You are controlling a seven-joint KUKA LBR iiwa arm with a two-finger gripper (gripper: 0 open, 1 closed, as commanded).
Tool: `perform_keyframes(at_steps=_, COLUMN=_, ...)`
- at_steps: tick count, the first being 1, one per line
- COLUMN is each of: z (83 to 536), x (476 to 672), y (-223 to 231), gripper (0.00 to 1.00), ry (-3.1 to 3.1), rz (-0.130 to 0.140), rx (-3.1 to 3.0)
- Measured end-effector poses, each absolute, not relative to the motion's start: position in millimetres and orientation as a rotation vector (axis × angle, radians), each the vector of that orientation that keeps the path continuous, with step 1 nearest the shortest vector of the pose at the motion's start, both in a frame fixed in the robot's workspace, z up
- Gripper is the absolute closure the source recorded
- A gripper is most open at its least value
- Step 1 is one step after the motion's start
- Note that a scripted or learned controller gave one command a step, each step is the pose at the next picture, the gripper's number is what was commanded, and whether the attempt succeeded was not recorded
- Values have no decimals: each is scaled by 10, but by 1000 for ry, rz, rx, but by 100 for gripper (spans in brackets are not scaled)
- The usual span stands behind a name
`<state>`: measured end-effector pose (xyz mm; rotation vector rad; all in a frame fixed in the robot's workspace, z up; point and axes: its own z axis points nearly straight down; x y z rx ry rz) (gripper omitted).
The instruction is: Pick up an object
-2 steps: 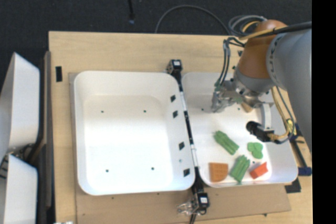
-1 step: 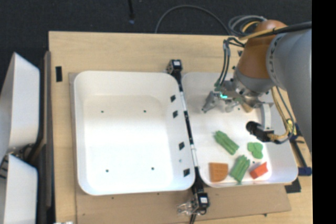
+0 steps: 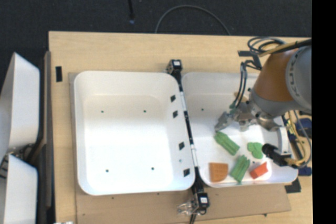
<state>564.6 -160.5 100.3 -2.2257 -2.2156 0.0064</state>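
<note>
- Since the task asks only for some object, the nearest candidate matters most: a long green block (image 3: 227, 142) lies in the right bin (image 3: 210, 86), just below the claw (image 3: 231, 119) and a little toward the bin's near edge.
- Its long axis runs on a slant, from upper left down to lower right, so a grip would do best across its short width.
- Other pieces sit farther toward the near right corner: a second green block (image 3: 240, 168), a small green piece (image 3: 255, 149), an orange wedge (image 3: 218, 171) and a red piece (image 3: 259, 170).
- The claw hangs low over the right bin's floor, below the grey wrist and orange band of the arm (image 3: 278, 81).
- Its grey fingers blur together, so whether they are spread or closed cannot be told; nothing is seen between them, and the long green block seems apart from them.
- The left bin (image 3: 84, 128) lies well apart, across the divider.
</note>
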Motion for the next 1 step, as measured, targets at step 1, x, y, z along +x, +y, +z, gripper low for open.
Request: perform_keyframes(at_steps=1, z=1004, x=4991, y=-958, gripper=0, ry=-2221, rz=2, rx=-2215)
